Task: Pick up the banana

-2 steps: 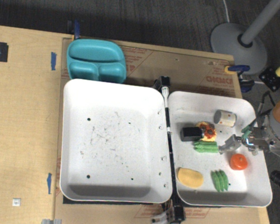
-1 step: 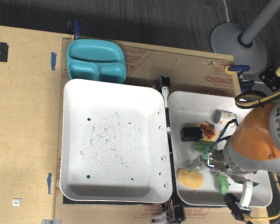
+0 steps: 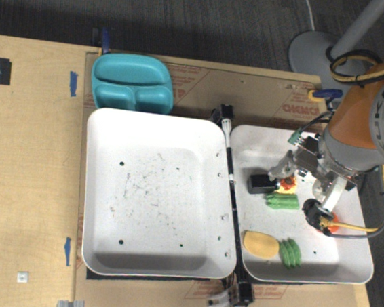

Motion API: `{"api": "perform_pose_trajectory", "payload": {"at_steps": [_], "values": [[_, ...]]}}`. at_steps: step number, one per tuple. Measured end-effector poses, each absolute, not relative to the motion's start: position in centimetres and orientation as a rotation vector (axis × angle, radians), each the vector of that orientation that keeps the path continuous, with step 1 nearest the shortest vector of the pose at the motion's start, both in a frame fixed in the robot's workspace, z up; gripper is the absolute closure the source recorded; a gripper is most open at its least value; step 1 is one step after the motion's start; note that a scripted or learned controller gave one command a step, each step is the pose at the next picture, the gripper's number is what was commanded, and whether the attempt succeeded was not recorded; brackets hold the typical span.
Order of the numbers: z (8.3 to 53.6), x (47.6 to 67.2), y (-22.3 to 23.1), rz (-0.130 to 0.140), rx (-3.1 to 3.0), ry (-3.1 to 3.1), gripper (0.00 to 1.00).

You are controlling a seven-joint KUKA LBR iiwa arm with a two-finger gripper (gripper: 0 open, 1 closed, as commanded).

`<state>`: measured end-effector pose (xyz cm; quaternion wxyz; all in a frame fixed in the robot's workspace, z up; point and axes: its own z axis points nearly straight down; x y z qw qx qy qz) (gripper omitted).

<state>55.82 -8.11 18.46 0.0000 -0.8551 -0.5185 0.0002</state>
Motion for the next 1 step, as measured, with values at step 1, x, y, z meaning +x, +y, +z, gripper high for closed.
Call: {"api": "perform_pose_trajectory", "payload": {"at_steps": [1], "values": [[18.42, 50.03, 1.45, 0.004, -2.658, -1.667, 0.00]]}}
